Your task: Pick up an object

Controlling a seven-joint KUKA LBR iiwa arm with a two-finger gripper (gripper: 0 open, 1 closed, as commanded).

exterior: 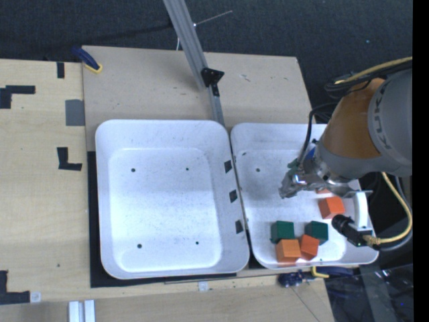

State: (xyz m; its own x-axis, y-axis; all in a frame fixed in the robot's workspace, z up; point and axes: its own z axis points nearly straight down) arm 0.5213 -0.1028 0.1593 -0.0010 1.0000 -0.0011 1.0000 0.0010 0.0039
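Clearly the matter turns on where the blocks lie from the gripper, so I take the right bin (pixel 258 136) as my landmark. To its left stands the left bin (pixel 114 139), touching it along one wall, with nothing for the arm there that I can see.

Inside the right bin, near the middle of its floor, hangs the gripper (pixel 289 186), pointing down and toward the left. Whether it is open or closed I cannot tell, and I see no block in it.

The blocks sit toward the near right corner of the right bin, so below and to the right of the gripper: a dark green block (pixel 282 230), under it an orange block (pixel 289 249) touching a red-orange block (pixel 309 246), then a second green block (pixel 316 231). One more orange block (pixel 330 206) lies just beside the wrist, partly covered by it.

My judgement: the dark green block is nearest, and the cluster is tight, near the bin wall, so little room remains for a clean descent.
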